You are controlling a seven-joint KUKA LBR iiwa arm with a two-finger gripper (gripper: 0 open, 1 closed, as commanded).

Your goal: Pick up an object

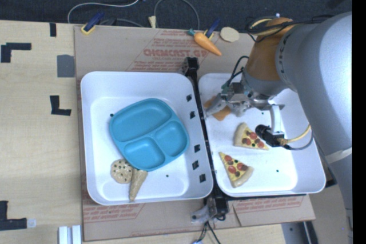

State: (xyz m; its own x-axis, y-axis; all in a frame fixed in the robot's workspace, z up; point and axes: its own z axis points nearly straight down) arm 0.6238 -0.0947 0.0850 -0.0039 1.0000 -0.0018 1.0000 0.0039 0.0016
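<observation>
Red printing is running across the cardboard sheet (171, 48) lying under the bins, but the letters are sitting at a slant and too faint to read with any certainty. The grey arm (320, 66) is reaching in from the right and covering the far right part of the right bin (286, 180), and its orange band (266, 57) is blocking much of the wrist. The tool (229, 101) is hanging low over the far left part of that bin, yet its tips are blurring into the mount around them, so whether it is spread or pressed together cannot be told. A small orange-brown piece (216, 110) is lying just beside the tool, partly hidden; its kind is hard to make out. Two toy pizza slices are lying in the same bin: one (249, 138) just near of the tool, the other (235, 168) nearer still. In the left bin (91, 140) a blue divided plate (148, 133) is overlapping a cookie (120, 171) and a cone (136, 183). A toy carrot (207, 43) is lying on the cardboard beyond the bins, on the desk (34, 123).
</observation>
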